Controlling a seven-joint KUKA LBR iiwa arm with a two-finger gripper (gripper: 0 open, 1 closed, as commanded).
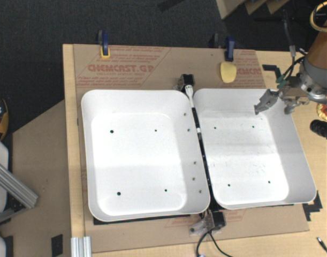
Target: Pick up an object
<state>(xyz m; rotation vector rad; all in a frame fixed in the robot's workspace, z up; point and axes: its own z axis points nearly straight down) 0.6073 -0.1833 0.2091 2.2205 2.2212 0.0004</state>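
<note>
The arm (318, 63) runs off the right edge, just its wrist end in view. The gripper (275, 103) is small and blurred. The right bin (291, 159) hides some of the surface (72, 143) beneath.

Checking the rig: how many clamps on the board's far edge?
2: a blue-and-yellow clamp above the left bin, and a second clamp above the right bin. More may be hidden elsewhere.
</note>
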